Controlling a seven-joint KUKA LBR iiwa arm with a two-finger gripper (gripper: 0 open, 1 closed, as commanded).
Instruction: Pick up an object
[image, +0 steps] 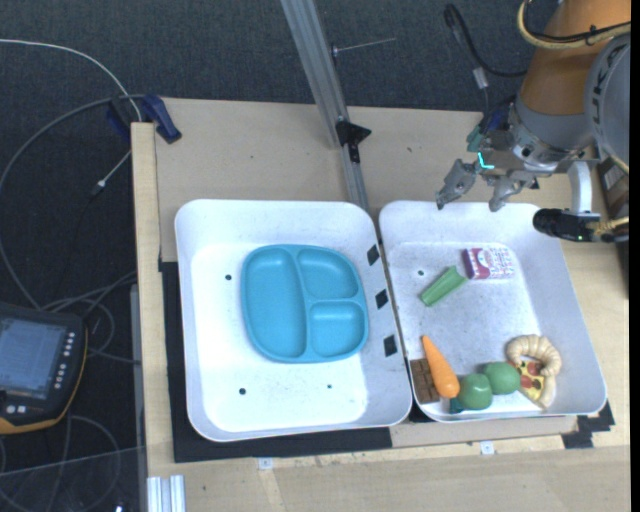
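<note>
My gripper (477, 190) hangs open over the far edge of the right bin (570, 300), with nothing between its spread fingers. Below it in that bin lie a purple and white carton (487, 263) and a green cylinder (442, 286). Along the bin's near side sit an orange carrot (440, 366), a brown block (422, 380), two green round fruits (490, 386) and a pale toy with yellow and red parts (532, 366).
The left bin (205, 300) holds a blue divided plate (303, 301). A slanted metal post (325, 80) rises behind the bins. Cables and a handheld screen unit (35, 365) lie off the bench at left.
</note>
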